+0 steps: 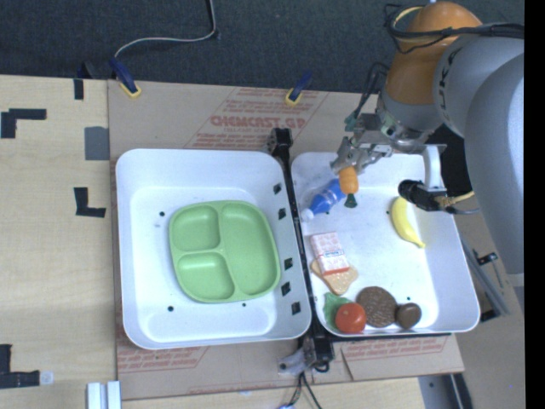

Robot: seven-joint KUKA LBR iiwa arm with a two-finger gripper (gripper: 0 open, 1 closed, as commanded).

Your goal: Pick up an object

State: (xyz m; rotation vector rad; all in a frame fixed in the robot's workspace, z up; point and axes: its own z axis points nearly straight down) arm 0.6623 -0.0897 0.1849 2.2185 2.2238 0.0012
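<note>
Bench (51,228) wood | cardboard sheet (247,122) under bins (136,177) | dark carpet (255,15) behind

Glossy plastic white bins (140,173) & green tray (225,250); matt cardboard sheet (238,118) beneath.

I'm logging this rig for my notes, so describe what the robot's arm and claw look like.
The arm is bulky, rounded and light grey, with a glossy orange band above the wrist. Thin dark cables loop around that orange section. The claw is a small grey metal assembly on the wrist's end.
</note>
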